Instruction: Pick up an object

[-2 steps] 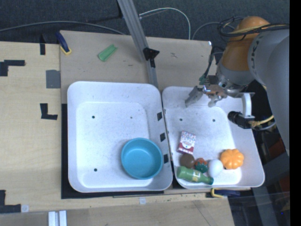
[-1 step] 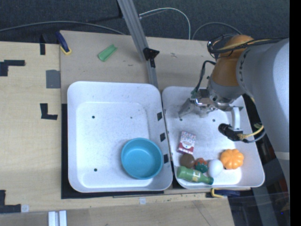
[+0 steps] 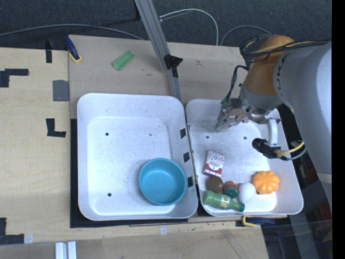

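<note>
White right bin (image 3: pixel 197 112): pincer (image 3: pixel 222 124) hangs over its bare far end, finger state can't tell, nothing seen in it; nearest pick, red-white carton (image 3: pixel 214 163), lies just toward the near rim, upright-ish, remaining objects clustered beyond it.

My gripper (image 3: pixel 223 118) hangs over the far part of the right bin (image 3: pixel 200 112), well apart from the 6 things gathered at that bin's near end. There a small carton (image 3: pixel 214 163) lies farthest back, with a round lump (image 3: pixel 214 184) and a bottle (image 3: pixel 222 200) before it, and a small ball (image 3: pixel 230 188), an egg (image 3: pixel 247 191) and a pumpkin (image 3: pixel 266 181) to their right. In the left bin (image 3: pixel 91 112), 1 bowl (image 3: pixel 162 181) sits in the near right corner, and a small block (image 3: pixel 122 60) lies on the bench (image 3: pixel 97 74) behind that bin.
</note>
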Controlling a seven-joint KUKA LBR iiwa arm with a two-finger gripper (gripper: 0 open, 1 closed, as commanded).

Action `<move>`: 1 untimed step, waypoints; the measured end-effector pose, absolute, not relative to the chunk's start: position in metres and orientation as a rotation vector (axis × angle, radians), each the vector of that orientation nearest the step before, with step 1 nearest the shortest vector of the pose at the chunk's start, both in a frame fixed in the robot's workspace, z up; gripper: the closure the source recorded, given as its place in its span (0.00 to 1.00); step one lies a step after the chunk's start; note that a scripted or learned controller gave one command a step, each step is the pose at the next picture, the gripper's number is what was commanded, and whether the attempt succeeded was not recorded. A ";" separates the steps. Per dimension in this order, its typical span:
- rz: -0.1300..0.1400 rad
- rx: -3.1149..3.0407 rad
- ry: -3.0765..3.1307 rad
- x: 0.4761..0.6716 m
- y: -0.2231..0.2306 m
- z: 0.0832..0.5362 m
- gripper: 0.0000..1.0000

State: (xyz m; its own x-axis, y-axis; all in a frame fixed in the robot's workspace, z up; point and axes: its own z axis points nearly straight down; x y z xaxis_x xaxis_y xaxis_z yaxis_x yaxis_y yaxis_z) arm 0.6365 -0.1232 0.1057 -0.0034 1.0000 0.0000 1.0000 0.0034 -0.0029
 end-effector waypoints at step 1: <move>-0.003 -2.222 -2.224 0.640 -0.129 0.151 1.00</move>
State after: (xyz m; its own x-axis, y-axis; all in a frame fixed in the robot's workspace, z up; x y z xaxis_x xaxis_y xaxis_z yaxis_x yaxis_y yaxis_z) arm 0.6399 -0.1292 0.1508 -0.0009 1.0000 -0.0008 1.0000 0.0009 0.0031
